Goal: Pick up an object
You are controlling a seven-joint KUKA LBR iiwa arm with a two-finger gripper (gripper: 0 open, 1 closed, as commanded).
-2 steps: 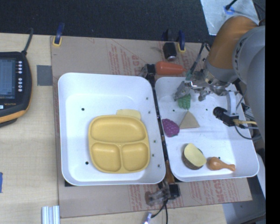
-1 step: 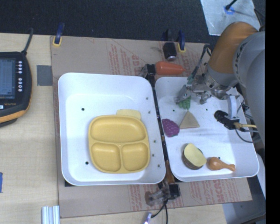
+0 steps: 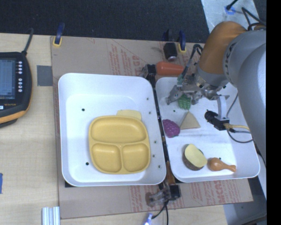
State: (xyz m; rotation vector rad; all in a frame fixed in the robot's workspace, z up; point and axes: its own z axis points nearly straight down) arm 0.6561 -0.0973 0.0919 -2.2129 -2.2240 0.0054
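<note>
Your KUKA arm (image 3: pixel 243 55) reaches in from the right, orange band over the right bin's (image 3: pixel 246 172) far end, wrist bent down toward the bin floor. Its pincer (image 3: pixel 183 96) sits low at the far-left corner, directly over a small green object (image 3: pixel 184 103); you cannot tell whether it is apart or together. Nearer you lie a tan wedge (image 3: pixel 190 121), a purple piece (image 3: pixel 171 128), a halved potato (image 3: pixel 194 157) and a brown drumstick-shaped toy (image 3: pixel 220 165). The left bin (image 3: pixel 75 102) holds a yellow divided tray (image 3: pixel 119 144).
</note>
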